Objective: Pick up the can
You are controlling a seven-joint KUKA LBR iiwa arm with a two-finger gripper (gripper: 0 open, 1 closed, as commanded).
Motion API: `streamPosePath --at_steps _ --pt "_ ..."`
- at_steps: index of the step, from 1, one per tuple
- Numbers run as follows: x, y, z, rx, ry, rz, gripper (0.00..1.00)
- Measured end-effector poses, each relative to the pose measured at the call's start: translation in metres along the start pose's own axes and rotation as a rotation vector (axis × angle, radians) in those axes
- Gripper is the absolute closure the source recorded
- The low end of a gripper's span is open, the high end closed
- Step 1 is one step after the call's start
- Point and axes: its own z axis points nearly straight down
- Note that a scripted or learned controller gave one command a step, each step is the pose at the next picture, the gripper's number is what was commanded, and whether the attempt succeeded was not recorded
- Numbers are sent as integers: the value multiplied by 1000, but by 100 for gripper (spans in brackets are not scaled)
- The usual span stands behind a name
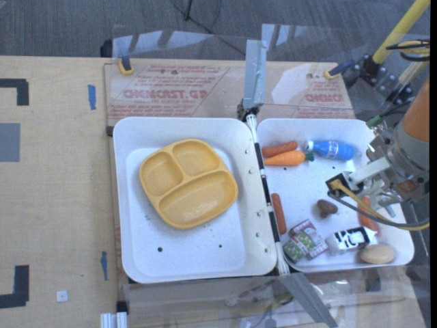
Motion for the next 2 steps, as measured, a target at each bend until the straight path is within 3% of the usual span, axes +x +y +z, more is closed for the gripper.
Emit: streamPosePath --at_steps 1,2 --pt "22 14 -62 -3 1 52 100" --pt "100 -51 10 0 -1 121 100"
